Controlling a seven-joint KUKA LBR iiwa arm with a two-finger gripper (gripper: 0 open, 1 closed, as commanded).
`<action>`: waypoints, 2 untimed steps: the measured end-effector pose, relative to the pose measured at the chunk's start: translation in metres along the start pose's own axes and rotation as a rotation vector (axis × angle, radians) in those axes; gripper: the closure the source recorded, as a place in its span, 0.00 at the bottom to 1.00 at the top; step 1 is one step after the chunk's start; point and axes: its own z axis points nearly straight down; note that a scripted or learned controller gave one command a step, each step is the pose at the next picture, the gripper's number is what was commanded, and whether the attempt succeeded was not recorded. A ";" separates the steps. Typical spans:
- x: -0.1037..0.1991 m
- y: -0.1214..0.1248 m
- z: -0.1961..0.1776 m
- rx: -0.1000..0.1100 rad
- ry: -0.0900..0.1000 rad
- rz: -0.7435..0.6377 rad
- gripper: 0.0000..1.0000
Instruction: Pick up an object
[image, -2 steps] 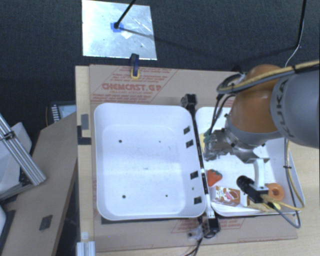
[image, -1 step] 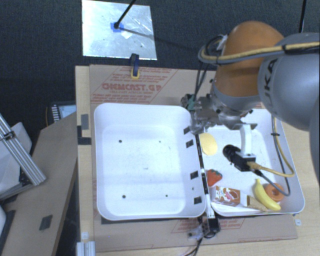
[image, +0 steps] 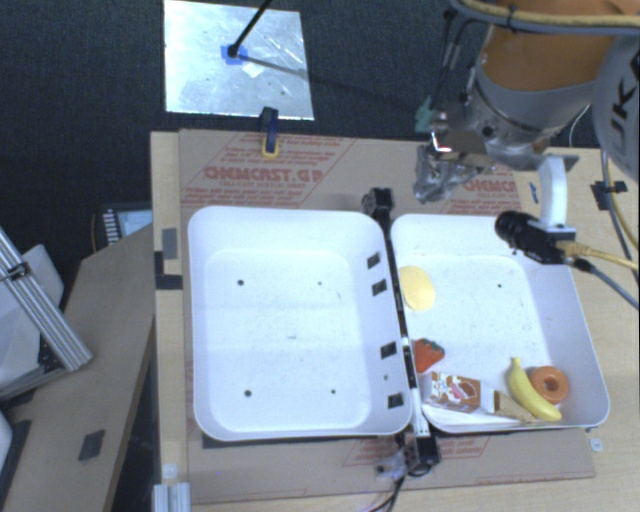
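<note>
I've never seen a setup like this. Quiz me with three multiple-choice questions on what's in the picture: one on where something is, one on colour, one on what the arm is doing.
1. Which bin holds the toys?
A. left bin
B. right bin
C. both

2. What colour is the banana?
A. green
B. yellow
C. blue

3. Where is the gripper?
A. above the right bin's far edge
B. down in the left bin
C. touching the banana

Answers:
1 B, the objects lie in the right bin.
2 B, it is plainly yellow.
3 A, it hangs over the far rim, apart from every object.
</note>
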 end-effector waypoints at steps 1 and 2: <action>-0.026 0.032 0.024 0.015 -0.004 0.007 1.00; -0.070 0.086 0.076 0.015 -0.004 0.007 1.00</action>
